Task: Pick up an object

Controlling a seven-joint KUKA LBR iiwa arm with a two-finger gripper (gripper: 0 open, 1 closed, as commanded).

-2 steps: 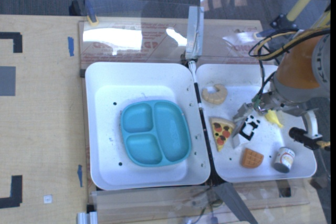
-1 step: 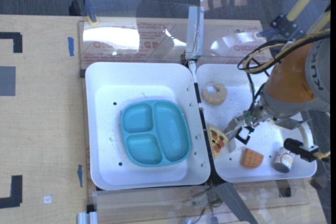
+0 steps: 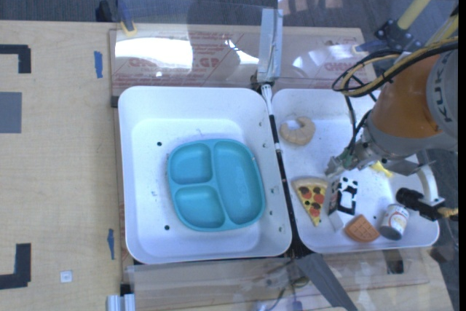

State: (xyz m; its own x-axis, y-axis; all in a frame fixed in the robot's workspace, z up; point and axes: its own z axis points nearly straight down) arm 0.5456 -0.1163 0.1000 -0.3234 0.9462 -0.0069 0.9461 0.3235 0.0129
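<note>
In the right bin (image 3: 320, 102) lie a beige doughnut (image 3: 296, 130) at the back left, a pizza slice toy (image 3: 312, 199) at the front left, an orange waffle-like piece (image 3: 361, 229) and a small jar (image 3: 395, 221) at the front. My gripper (image 3: 344, 170) reaches down over the middle of this bin, just right of the pizza slice. A white piece with black markings (image 3: 346, 196) sits directly under it, touching the pizza's right edge. I cannot make out whether it is held.
The left bin (image 3: 138, 156) holds a teal divided plate (image 3: 215, 184). A clear plastic wall (image 3: 218, 47) stands behind both bins. The grey arm with its orange band (image 3: 408, 105) hangs over the right bin's right side.
</note>
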